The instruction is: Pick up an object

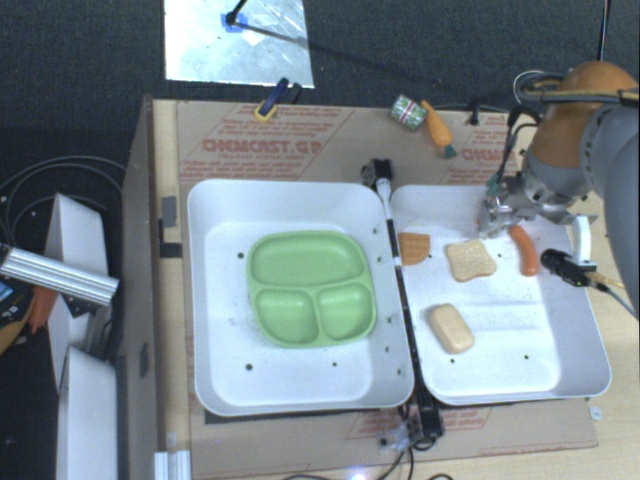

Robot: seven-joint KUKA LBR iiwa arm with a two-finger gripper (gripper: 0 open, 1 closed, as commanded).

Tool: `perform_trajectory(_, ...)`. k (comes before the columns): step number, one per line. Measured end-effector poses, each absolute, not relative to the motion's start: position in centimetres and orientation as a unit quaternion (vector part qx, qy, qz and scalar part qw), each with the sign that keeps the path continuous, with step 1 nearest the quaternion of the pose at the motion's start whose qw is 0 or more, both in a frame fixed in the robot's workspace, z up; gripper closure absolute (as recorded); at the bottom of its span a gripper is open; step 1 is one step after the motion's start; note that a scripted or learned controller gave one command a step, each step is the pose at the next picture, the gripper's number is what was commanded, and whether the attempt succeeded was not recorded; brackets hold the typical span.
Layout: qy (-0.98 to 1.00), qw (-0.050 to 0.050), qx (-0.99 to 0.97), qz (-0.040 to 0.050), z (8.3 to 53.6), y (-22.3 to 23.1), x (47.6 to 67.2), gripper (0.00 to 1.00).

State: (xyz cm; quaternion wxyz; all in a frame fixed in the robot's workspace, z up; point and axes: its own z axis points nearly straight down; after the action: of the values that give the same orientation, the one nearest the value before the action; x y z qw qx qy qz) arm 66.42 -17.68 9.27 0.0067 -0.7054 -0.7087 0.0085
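Note:
In the right bin (560,373) lie a slice of toast (469,260), a pale bread roll (451,328), a brown cracker-like piece (413,247) by the left wall, and an orange sausage (523,249). My gripper (495,218) hangs low over the bin's far part, between the toast and the sausage, just up and right of the toast. Nothing shows between its fingers.
The left bin (225,368) holds a green divided plate (311,287). Behind the bins on the cardboard lie a small green can (408,111), an orange carrot toy (438,128) and a blue-yellow clip (274,100). A metal sheet (237,26) lies farther back.

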Motion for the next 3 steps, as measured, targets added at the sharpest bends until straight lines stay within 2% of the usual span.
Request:
perform_trajectory(1,-0.708,-0.004,-0.707,-0.0017,19.5,-20.8,66.4,1.0)
perform_trajectory(2,-0.708,-0.002,-0.706,-0.0008,19.3,-20.7,66.3,0.0)
perform_trajectory(3,-0.709,0.001,-0.706,-0.0007,13.2,-13.9,66.2,0.0)
